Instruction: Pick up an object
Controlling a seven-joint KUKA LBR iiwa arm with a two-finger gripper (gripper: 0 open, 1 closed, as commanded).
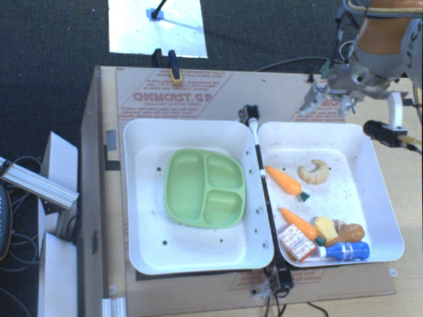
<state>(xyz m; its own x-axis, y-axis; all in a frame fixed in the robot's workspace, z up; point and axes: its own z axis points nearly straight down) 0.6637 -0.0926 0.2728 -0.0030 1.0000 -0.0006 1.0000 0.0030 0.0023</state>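
— Step in hand? Approach only: hand [328, 96] parked upper right of frame, above the desk [198, 91], past the right bin [380, 177]. Released or clenched? Cannot tell.

— Next? Probably down toward the croissant [314, 172], right of centre.

- My bench top [198, 94] is a pale brown board with faded red lettering.
- Dark carpet [53, 45] lies around it.
- A bright white square sheet [157, 18] sits on that floor beyond the bench.
- Aluminium rails [39, 183] stand at the left.
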